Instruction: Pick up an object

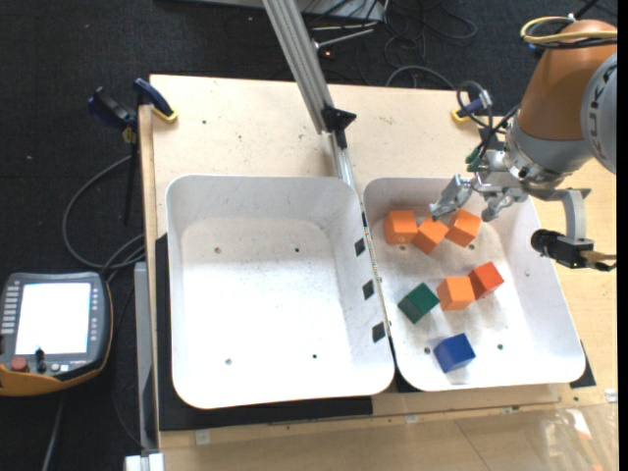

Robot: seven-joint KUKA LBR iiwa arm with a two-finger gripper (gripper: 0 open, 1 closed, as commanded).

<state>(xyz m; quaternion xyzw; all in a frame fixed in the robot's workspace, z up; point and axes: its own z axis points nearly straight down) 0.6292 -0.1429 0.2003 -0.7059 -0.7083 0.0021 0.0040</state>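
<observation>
Overhead slanted view of a pale wooden bench (245, 126) w/ two shallow white bins side by side. My arm (569, 96), grey w/ an orange band above the wrist, reaches in from the right edge of the bench. My claw (473, 200) hangs over the far edge of the right bin (559, 332), fingers spread apart, pinching nothing that I can see.

Right bin contents: three orange blocks in a row near the far edge, touching or almost touching. One (399, 227) sits toward the bin's inner wall, one (430, 235) in the middle, one (463, 229) just under my fingertips. Nearer the bin's middle, another orange block (456, 292) touches a red-orange block (487, 279) on its right. A green block (419, 302) lies just left of that pair. A blue block (454, 352) sits by the near edge, apart from the rest.

Left bin (186, 263): white floor w/ dark specks.

An angled metal bar (299, 57) crosses the far bench edge. A handheld control pad (54, 334) rests off the bench's left side.
</observation>
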